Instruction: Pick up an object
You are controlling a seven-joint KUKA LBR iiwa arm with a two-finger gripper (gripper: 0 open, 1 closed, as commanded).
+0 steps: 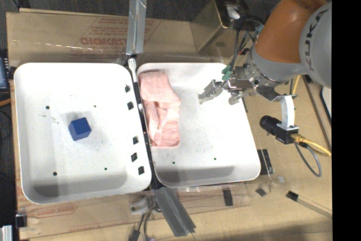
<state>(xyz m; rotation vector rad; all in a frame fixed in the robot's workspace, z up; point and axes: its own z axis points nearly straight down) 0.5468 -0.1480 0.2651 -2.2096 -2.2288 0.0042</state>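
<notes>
Gripper (206, 94): grey metal, two slim fingers spread apart, nothing between them, poised over the right bin's bare floor.
Pink cloth (159, 109): soft, rumpled, folded into a long pad along the right bin's left wall.
Right bin (225, 169): shallow, smooth white plastic.
Blue cube (80, 128): small, hard-edged, on the left bin's floor.
Left bin (34, 178): matching white tray.

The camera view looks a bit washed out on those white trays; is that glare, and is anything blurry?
In the camera view, the two shallow white bins look bright enough to lose surface detail, with soft grey shadows along their near walls; the small blue cube and the folded pink cloth read fairly clearly; the metal two-finger gripper looks slightly soft.
</notes>
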